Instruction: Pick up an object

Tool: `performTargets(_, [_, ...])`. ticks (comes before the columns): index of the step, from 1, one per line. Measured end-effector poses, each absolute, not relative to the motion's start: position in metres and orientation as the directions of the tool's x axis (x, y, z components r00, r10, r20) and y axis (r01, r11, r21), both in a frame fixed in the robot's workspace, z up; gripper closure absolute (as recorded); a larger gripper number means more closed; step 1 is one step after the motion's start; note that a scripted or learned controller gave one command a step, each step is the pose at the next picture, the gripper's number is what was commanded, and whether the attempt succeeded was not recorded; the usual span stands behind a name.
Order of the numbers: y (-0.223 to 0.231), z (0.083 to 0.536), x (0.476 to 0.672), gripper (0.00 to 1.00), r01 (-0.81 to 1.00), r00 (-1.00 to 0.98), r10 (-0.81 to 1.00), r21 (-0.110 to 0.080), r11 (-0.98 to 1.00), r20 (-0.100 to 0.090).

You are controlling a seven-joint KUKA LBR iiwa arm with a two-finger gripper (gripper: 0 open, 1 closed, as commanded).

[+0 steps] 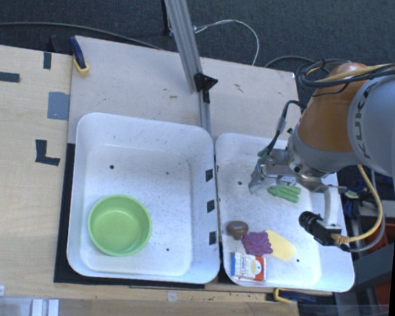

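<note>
Small carton (248,266) lies frontmost; hand (259,182) above green pod (284,193), apparently holding nothing.

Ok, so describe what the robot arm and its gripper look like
The arm is bulky and rounded, grey with a broad orange band above the wrist. Black and yellow cables loop along it. The gripper is a small grey metal two-finger unit.

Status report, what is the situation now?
Gripper low in right bin, nothing seen held. Green toy beside it. Brown ball, purple toy nearer front.
</note>
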State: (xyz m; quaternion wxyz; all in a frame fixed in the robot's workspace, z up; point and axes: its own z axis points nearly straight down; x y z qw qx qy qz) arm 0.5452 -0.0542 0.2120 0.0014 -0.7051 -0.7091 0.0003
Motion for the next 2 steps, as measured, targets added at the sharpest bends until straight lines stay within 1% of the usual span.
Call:
performTargets(1, [0.003, 0.225, 0.545, 1.00, 1.000, -0.008, 1.000, -0.001, 0.008, 0.002])
performTargets(2, [0.048, 0.230, 0.544, 1.00, 1.000, -0.007, 1.000, -0.002, 0.007, 0.001])
